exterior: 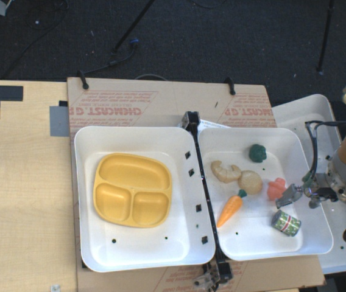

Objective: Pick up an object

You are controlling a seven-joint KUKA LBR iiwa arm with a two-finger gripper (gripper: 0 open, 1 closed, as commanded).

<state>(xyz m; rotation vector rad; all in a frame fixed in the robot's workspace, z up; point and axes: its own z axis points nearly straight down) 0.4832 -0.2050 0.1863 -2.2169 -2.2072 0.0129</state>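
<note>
My gripper (290, 198) sits at right of frame, above the can (287, 224); I cannot tell its state. The cardboard (115, 105) at upper centre reads "CHEMCAST GP", upside down.

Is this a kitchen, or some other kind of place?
Probably a robot test lab, not a kitchen. Two white bins sit on cardboard on a bench, cables trail across the dark floor, and a gripper reaches over toy food such as a carrot.
</note>
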